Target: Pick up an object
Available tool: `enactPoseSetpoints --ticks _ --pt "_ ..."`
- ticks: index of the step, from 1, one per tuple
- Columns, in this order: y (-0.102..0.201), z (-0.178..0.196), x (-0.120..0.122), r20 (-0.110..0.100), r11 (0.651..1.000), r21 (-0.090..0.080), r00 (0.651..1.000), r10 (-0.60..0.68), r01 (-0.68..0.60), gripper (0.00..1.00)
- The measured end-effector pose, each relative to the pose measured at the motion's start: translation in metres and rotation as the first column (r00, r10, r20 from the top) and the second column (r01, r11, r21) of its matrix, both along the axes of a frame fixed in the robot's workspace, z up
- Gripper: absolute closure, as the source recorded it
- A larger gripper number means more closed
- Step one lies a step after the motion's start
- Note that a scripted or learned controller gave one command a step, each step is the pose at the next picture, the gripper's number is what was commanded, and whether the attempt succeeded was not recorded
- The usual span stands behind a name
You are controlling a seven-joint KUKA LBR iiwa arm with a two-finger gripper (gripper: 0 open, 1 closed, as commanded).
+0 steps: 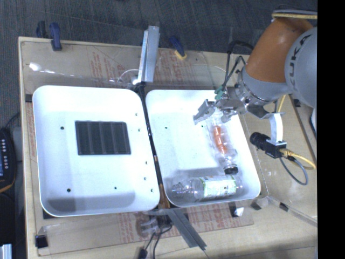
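Claw (pixel 207 112): hovering over the right white bin (pixel 167 144), grip state cannot be told.
Likely target: clear plastic bottle with orange contents (pixel 220 140), directly below.

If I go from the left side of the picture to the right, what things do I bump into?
Left bin with the dark grate in it → right bin → bottle with the white label → orange-filled clear bottle → gripper → orange band of the arm.

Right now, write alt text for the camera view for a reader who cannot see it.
A grey and orange robot arm reaches from the right, its claw over the right white bin, which holds two clear plastic bottles. The left bin holds a dark ribbed panel.
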State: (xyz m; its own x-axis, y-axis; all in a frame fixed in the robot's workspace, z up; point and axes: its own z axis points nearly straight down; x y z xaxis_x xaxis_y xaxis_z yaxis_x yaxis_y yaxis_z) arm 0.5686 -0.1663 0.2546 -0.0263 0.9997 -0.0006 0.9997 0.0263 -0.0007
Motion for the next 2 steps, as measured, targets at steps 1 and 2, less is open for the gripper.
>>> enactPoseSetpoints --ticks 1,2 --pt "-0.045 -0.061 -0.013 -0.005 1.0 0.001 1.0 -0.02 0.02 0.0" --pt "-0.045 -0.077 0.006 -0.002 1.0 0.0 1.0 0.007 -0.007 0.0"
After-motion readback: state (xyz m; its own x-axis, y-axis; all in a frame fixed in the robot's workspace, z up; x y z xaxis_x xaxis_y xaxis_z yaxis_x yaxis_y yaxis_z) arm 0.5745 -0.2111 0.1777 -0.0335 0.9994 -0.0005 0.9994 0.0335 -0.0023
